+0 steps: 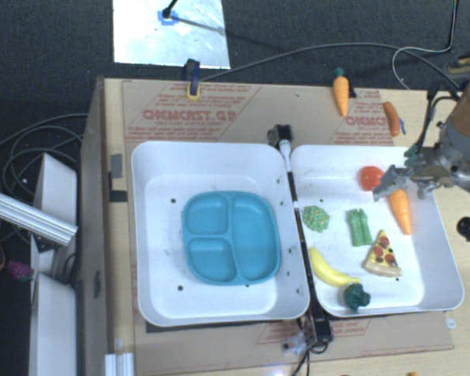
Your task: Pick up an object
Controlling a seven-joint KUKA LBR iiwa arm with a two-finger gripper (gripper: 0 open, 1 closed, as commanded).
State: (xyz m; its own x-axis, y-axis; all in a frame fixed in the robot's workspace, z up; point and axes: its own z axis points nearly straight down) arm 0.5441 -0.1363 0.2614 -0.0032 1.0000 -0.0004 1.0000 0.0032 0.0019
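Pincer (392,183) of mine hung low over the right bin (435,284), near its far right side. It sat just beside a red tomato (369,178) and right above the top end of an orange carrot (400,210). I could not tell if it was released or clenched, because it looked small and grey and blurry from up there. I saw no toy lifted off the floor of the bin, so I think nothing was picked up yet.

All the toy foods lay in that same bin. Near its left wall was a bumpy green broccoli (316,218). Close by were green beans (359,227), a pizza slice (383,254), a yellow banana (330,268) and a dark green lump (355,295) I could not name. Two more carrots (341,92) lay on the bench behind the bins, well apart from me.

The left bin (160,178) held a blue plate with sections (230,236).

So the job was only at its start. I was close to the tomato and the carrot, and one of them seemed the likely pick. Grabbing and lifting were left to do.
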